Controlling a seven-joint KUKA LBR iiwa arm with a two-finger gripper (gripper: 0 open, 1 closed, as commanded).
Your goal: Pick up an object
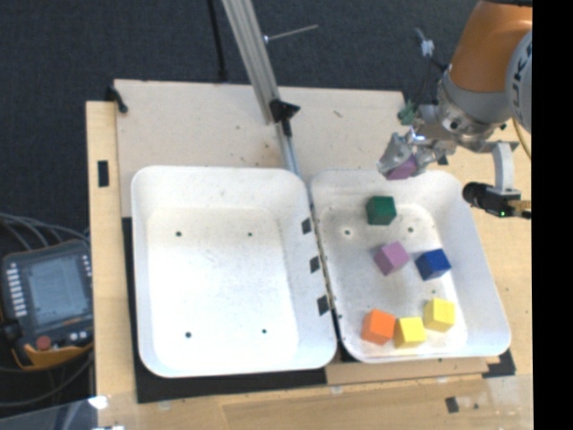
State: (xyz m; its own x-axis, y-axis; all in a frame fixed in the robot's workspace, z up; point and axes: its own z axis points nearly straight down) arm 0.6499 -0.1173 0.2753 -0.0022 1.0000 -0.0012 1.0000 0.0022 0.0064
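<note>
two white bins sit side by side. we judge the pick largely done: the gripper, raised over the right bin's far rim, is clenched on a small purple block between its fingers. what is left is to carry it clear. six blocks lie in the right bin: green, purple, blue, orange, two yellow.

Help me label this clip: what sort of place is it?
Probably a robotics lab test bench: a grey and orange robot arm, two shallow white bins, and a handheld control pendant beside it.
</note>
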